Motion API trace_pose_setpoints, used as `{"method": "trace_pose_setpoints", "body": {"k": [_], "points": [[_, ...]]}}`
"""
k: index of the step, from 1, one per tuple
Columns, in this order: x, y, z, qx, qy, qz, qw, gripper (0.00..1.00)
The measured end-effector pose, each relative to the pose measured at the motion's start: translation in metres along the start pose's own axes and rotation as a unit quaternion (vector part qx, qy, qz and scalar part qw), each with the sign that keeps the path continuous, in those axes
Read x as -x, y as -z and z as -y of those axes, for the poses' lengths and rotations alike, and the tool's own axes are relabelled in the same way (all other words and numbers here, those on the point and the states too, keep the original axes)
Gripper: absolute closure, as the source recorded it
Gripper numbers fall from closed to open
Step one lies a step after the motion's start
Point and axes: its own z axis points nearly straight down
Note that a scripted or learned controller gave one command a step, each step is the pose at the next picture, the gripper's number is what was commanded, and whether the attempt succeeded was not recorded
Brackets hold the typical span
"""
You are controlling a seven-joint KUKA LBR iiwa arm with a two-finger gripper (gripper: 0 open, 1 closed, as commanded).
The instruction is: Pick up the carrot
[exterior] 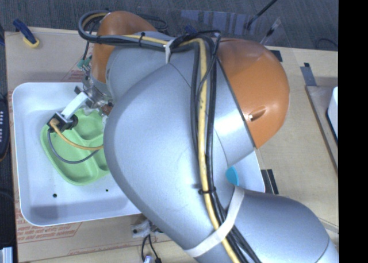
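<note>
My grey arm [190,141] fills the middle of the camera view and covers the right part of the left white bin [31,164]. The gripper [95,104] hangs low at the bin's far side, just over the upper edge of a green divided tray [77,161] that lies in the bin. The arm's bulk hides the gripper's lower end and whatever lies under it.
A small light-blue piece [232,176] peeks out from under the arm near the bins' middle. A blue and yellow clamp [26,32] lies on the bench at the far left. The left bin's near and left floor is bare white.
</note>
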Motion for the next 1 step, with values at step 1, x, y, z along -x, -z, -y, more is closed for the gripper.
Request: {"method": "trace_pose_setpoints", "body": {"k": [1], "points": [[0.0311, 0.1148, 0.0185, 0.000, 0.149, 0.007, 0.9889, 0.00]]}}
